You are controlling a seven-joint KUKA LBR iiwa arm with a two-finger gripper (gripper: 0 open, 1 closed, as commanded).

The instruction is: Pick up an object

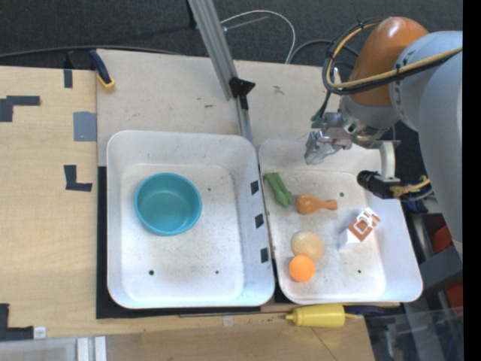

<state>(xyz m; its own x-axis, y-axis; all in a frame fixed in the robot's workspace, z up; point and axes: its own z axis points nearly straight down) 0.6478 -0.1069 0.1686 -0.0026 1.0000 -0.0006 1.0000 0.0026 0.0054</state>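
The gripper (322, 147), whose state I cannot tell, hovers over the right bin (406, 277).

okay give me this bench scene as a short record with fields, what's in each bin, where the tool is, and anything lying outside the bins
left bin: one teal bowl, upright
right bin: green vegetable, orange drumstick-shaped toy, beige round item, orange ball, small white and orange box
tool: over the right bin's far edge, above the items, nothing seen in it
outside bins: yellow bottle lying on the bench by the right bin's near edge
task state: no item lifted yet
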